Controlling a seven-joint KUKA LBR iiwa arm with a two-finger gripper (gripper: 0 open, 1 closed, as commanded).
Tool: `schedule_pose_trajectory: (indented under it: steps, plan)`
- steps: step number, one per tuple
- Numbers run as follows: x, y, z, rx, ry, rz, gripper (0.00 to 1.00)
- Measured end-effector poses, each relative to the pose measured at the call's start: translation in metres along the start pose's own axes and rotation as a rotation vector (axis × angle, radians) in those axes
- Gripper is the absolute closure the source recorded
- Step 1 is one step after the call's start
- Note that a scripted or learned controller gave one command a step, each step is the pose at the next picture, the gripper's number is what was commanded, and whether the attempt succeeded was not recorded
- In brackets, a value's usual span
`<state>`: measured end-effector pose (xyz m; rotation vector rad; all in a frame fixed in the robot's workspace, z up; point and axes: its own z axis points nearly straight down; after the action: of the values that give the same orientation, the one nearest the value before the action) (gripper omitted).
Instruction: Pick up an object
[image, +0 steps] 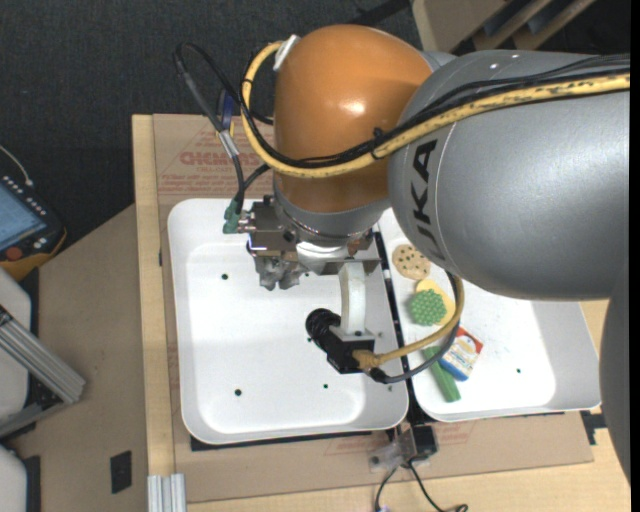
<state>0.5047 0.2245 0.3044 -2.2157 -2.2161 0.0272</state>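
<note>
**Two bins on one surface, end effector over the barer one**

The tan cardboard-covered surface (155, 300) carries two shallow white bins side by side against a dark floor. The end effector (278, 267) hangs over the back part of the left white bin (230, 400), above bare white plastic. From this angle I cannot tell whether it is open or closed, and nothing is visibly held in it. The bulky grey arm with its orange band (340, 100) hides much of the bins' far side.

The candidates all lie in the right white bin (530, 390), near the shared wall:
- a round tan biscuit-like disc (408, 262)
- a bumpy green round piece (430, 306)
- a red, white and blue packet (464, 351)
- a green stick (444, 381), just beside the packet

The likely failure is a descent here, which would close on nothing. A reach across risks clipping the dividing rims. The flat disc and packet may also slip a pinch, since they lie low and close together.
</note>
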Motion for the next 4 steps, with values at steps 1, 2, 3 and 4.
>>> schedule_pose_trajectory:
  steps: [1, 2, 3, 4]
  plan:
    - [0.0, 0.003, -0.02, -0.02, 0.008, 0.001, 1.0]
    - [0.0, -0.005, 0.0, -0.012, 0.005, 0.001, 1.0]
    - [-0.001, 0.026, -0.096, -0.03, 0.011, -0.001, 1.0]
    - [0.0, -0.027, 0.075, 0.001, 0.0, 0.0, 1.0]
